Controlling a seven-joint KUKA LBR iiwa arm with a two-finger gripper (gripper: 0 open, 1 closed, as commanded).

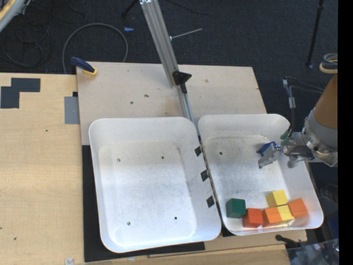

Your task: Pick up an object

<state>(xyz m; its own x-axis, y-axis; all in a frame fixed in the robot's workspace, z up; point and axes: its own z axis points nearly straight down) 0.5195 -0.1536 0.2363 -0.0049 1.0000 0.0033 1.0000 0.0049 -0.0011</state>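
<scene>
Camera view shows the blocks at the near edge of the right bin (242, 127): a green block (236, 207), then orange, yellow and orange ones in a row running left to right. Farther back, the gripper (268, 154) hangs over the same bin, so the blocks lie toward the camera from it. I cannot tell how its fingers stand. The green block sits squarely, with no clear long axis.
</scene>
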